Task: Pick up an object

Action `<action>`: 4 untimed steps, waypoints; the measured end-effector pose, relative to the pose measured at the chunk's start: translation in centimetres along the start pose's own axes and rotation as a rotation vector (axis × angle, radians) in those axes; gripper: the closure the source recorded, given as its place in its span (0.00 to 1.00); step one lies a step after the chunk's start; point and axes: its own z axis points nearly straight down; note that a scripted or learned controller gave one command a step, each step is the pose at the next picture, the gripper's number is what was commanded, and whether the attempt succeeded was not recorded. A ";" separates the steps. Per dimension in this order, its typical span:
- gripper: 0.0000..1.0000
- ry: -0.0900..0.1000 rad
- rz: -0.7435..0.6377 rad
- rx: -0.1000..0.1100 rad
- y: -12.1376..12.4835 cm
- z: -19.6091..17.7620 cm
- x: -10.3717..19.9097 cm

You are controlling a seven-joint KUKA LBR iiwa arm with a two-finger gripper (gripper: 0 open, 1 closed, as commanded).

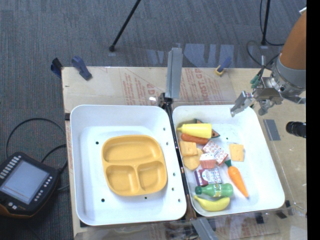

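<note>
Camera view, tool [251, 103] spread open over right bin's far edge, toy carrot [238, 180] well nearer the camera

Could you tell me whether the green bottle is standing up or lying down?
Lying down: the green bottle rests on its side in the right bin, just above the banana.
</note>
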 end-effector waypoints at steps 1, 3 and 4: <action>0.00 0.006 -0.092 0.017 -14.1 13.4 1.0; 0.00 0.002 -0.165 0.003 -12.5 19.8 -2.9; 1.00 0.005 -0.156 0.004 -12.6 18.9 -3.0</action>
